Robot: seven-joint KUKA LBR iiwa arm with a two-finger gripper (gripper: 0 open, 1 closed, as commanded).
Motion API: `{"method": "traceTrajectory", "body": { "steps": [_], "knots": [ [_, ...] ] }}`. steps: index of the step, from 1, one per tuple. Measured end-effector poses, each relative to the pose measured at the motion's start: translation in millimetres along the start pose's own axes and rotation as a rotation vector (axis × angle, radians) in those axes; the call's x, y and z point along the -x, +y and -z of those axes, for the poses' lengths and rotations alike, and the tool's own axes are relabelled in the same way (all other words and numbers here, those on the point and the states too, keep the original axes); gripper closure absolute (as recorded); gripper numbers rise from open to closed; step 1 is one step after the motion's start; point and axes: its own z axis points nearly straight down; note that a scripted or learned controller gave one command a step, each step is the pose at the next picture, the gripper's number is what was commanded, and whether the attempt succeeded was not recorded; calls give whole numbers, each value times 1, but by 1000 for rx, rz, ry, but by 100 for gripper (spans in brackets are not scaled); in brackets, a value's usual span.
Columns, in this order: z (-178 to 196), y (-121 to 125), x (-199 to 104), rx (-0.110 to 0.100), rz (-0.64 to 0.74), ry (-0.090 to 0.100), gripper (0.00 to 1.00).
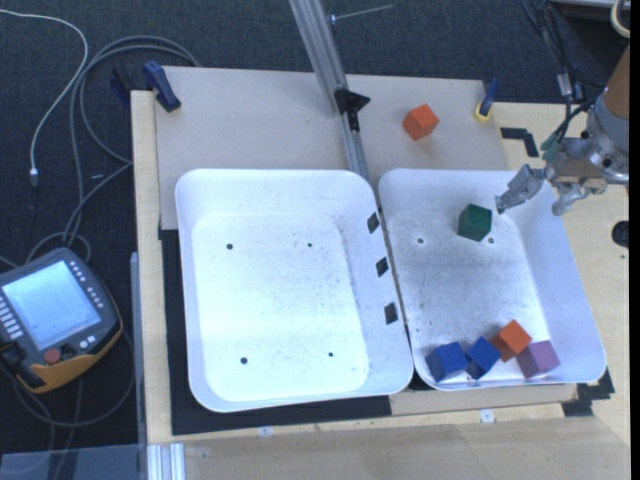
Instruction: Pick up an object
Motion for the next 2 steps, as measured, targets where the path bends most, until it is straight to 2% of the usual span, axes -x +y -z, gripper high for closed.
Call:
{"method": "traceTrajectory", "body": {
  "steps": [1, 2],
  "knots": [
    [-150, 24, -35, -7, 1, 2, 0],
    [-156, 81, 0, 8, 0, -5, 0]
  ]
}}
